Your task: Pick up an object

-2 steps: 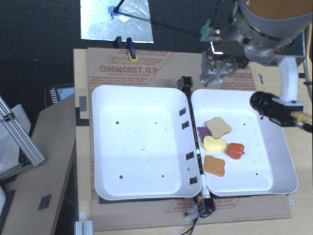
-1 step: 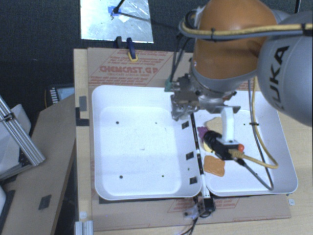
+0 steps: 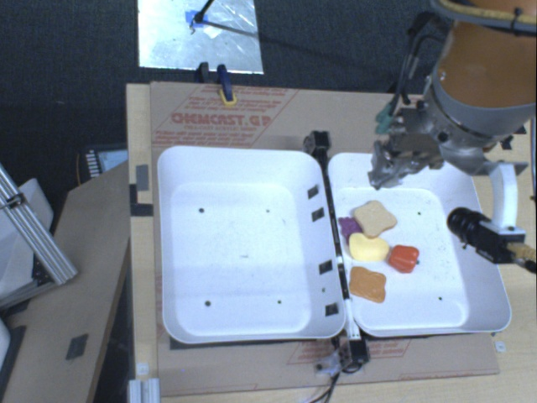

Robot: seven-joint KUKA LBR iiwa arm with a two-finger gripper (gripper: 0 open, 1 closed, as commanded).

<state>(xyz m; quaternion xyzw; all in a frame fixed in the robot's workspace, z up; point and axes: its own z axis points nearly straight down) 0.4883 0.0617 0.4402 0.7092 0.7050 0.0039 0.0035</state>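
Several small toy foods lie in the right bin [image 3: 436, 309]: a tan bread slice [image 3: 375, 217], a yellow piece [image 3: 367, 248], a red pepper [image 3: 404, 258], an orange-brown piece [image 3: 367, 284] and a purple piece [image 3: 348, 227] by the divider. My gripper [image 3: 388, 173] hangs above the bin's back left part, just behind the bread slice, fingers pointing down. Nothing shows between its fingers.
The left bin [image 3: 243, 242] sits beside the right one, joined by a black clamp strip [image 3: 329, 225]. A black cylindrical fitting [image 3: 474, 229] juts over the right bin's right rim. A silver sheet [image 3: 200, 23] lies beyond the bench's back edge.
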